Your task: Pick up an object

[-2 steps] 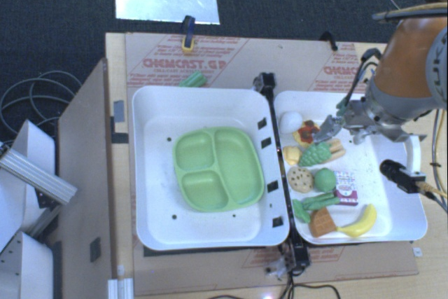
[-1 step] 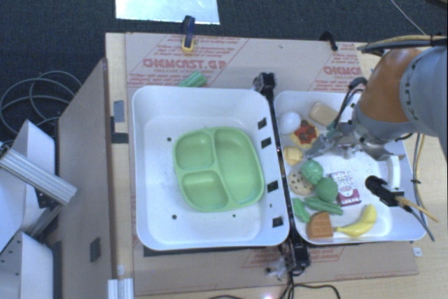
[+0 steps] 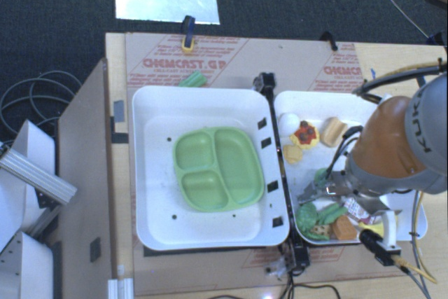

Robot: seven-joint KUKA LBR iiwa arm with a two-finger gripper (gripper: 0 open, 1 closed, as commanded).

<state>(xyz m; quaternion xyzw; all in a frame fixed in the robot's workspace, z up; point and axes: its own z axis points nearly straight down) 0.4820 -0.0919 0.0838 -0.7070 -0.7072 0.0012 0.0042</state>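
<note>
Two white bins are sitting side by side, and we are taking them largest thing first. Well to the left of the gripper [image 3: 316, 187], the left bin [image 3: 154, 220] is holding a green three-compartment tray [image 3: 218, 169] and we are seeing nothing in its compartments. The right bin [image 3: 364, 103] is lying under the arm [image 3: 395, 143], whose orange band is covering much of the bin's middle. Just behind the gripper we are seeing a white ball [image 3: 288, 122], a red and yellow toy [image 3: 305, 134], a tan block [image 3: 332, 130] and a pale yellow piece [image 3: 292, 154]. Just in front of it, green leafy toys [image 3: 316, 220] and an orange block [image 3: 344, 228] are lying in a pile. We are making out metal fingers reaching left, but we cannot tell how far apart they are standing or whether anything is between them.
</note>
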